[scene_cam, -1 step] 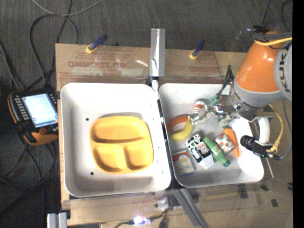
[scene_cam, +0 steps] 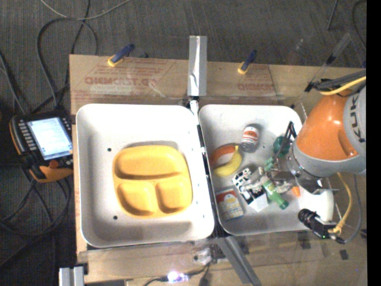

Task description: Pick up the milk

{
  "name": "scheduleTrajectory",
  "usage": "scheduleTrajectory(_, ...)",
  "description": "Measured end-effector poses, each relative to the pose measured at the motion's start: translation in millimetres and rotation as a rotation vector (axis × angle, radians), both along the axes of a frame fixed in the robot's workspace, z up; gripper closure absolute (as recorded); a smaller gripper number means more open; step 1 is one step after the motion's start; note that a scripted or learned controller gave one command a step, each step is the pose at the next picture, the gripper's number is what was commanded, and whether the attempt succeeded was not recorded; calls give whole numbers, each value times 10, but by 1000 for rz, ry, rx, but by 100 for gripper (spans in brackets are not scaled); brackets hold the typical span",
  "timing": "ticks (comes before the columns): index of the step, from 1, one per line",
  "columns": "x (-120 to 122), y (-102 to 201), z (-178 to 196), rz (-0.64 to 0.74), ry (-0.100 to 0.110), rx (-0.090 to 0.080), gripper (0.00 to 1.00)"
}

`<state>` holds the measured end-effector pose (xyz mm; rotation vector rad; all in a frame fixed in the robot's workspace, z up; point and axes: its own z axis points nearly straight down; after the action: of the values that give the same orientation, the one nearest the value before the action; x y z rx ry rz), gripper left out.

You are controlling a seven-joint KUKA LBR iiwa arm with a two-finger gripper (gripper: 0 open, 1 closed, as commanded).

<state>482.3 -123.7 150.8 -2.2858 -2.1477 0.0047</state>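
Hand (scene_cam: 260, 180) over milk (scene_cam: 245, 181), near banana (scene_cam: 229, 165).

tray (scene_cam: 153, 180) in left bin (scene_cam: 89, 159) | banana (scene_cam: 229, 164), can (scene_cam: 250, 137), milk (scene_cam: 244, 181) in right bin (scene_cam: 268, 113)

arm (scene_cam: 336, 139): letters "ku" | cardboard (scene_cam: 125, 83): faint red print, unreadable

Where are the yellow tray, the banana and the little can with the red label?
Yellow tray (scene_cam: 153, 180): camera view, left bin; point on its large top compartment.
Banana (scene_cam: 228, 165): camera view, right bin; point on the middle of its curve.
Can (scene_cam: 250, 137): camera view, right bin; point on its red label.
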Motion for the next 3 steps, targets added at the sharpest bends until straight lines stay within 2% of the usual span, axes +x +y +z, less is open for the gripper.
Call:
scheduleTrajectory(1, 62, 197, -554, 119, -24, -8, 0)
scheduleTrajectory(2, 526, 500, 322, 332, -4, 0, 0)
scheduleTrajectory(3, 1, -78, -500, 374, -2, 0, 0)
